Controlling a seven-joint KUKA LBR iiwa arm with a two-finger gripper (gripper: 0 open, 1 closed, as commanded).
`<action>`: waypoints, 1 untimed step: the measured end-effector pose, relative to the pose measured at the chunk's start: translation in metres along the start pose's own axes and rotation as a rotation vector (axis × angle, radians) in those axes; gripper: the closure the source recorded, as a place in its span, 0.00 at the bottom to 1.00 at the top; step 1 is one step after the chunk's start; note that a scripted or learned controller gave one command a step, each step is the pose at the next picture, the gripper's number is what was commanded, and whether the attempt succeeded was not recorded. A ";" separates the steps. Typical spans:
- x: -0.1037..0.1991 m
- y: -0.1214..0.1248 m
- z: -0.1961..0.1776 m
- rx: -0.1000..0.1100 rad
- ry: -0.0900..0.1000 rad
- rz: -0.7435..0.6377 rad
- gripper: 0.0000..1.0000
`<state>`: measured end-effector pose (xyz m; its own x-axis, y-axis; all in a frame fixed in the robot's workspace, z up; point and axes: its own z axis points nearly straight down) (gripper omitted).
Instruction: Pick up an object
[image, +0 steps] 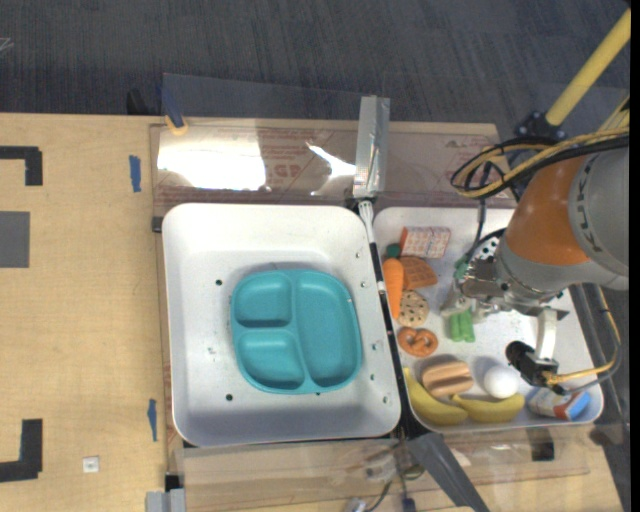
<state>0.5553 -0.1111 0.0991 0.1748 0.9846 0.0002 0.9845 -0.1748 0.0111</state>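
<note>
Your arm (575, 215) came in from the right and hung bent over the right bin (590, 345), orange band up top, wrist pointing down and leftward. The gripper (468, 305) sat low over a green piece (460, 326) near the bin's middle; you couldn't tell how the jaws stood. Around it lay a carrot (394, 286), a pretzel (417, 342), a hot dog (446, 377), an egg (499, 381) and a banana (470, 406). The left bin (200, 250) held a teal tray (297, 329).
</note>
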 end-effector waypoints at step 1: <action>0.077 0.019 -0.088 0.005 0.003 -0.096 1.00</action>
